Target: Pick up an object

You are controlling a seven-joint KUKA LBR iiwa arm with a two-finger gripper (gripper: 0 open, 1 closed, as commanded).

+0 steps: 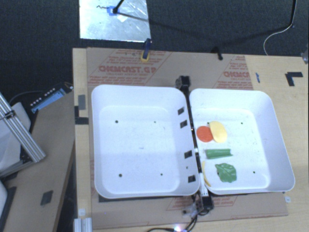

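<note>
In the right bin (270,129) lie several small things near its left wall. A round orange-red piece (204,134) touches a yellow oval piece (218,131) on its right. Below them lies a flat green strip (218,153). Further down sits a crumpled green leafy piece (226,172). A thin pale yellow curved piece (206,174) rests against the bin's left wall, beside the leafy piece.
The left bin (140,141) stands beside the right one, joined along a black hinged divider (189,139). Both sit on a cardboard sheet (164,66) over the wooden bench. A metal frame (17,134) stands at the far left.
</note>
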